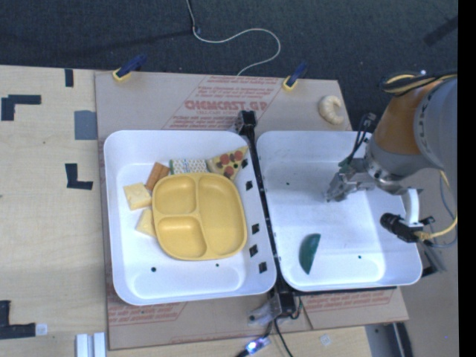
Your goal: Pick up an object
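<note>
Over the right bin (372,222), my gripper (336,190) hangs low; whether it is released or clenched I cannot tell. The green piece (309,252) lies nearer the front wall, just leftward, its long axis running roughly front-to-back.

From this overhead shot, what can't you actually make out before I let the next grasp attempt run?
- Gripper, camera view: too small and dark to tell its state, or whether it touches the right bin.
- Items under the yellow divided plate: the plate hides most of the crackers and the patterned piece.
- Green object: too small to identify.
- Arm: cut off by the right edge.
</note>
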You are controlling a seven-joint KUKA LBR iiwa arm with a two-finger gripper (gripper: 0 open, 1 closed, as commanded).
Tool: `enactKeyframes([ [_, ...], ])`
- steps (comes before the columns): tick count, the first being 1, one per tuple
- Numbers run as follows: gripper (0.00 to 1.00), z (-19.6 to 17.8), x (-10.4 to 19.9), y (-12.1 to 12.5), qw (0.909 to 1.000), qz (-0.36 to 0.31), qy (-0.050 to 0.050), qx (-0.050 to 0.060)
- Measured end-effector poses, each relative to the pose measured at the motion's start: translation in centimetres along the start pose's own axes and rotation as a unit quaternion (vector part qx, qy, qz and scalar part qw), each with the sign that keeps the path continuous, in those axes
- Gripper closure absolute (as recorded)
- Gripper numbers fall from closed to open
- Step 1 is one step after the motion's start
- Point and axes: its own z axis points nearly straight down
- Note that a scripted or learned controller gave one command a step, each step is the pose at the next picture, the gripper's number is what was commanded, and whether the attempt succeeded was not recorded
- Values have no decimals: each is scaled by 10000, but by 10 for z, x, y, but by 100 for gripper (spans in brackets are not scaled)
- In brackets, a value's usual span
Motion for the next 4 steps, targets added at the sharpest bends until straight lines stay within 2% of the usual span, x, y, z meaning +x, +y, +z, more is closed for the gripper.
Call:
enactKeyframes([
  [2, 100, -120, 2, 15, 10000, 1, 5, -16],
  [3, 100, -129, 2, 15, 10000, 8, 15, 9],
  [4, 100, -139, 56, 18, 10000, -19, 20, 10],
])
